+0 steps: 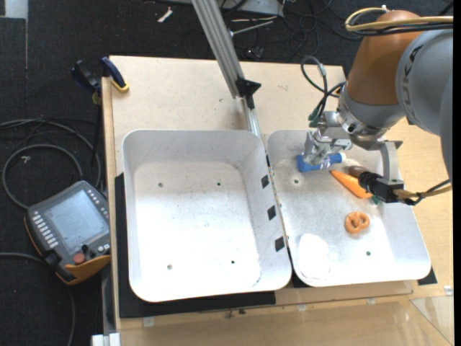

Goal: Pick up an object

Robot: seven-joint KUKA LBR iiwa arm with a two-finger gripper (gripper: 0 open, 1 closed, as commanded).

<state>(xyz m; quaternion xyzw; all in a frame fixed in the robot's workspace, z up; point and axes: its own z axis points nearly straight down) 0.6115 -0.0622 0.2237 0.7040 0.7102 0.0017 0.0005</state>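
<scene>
Claw (318,154) is resting down on one blue object (314,163) in the right bin (403,254).

Whether the claw is apart, together or clamped cannot be told. Counted relative to the blue object: one orange carrot-shaped item (348,182) is lying just right of it, one pretzel-shaped piece (356,223) farther right and nearer the camera, one white disc (313,251) directly nearer the camera. Two white bins are sitting on the table (180,92); the left bin (137,193) is lying left of it.
</scene>
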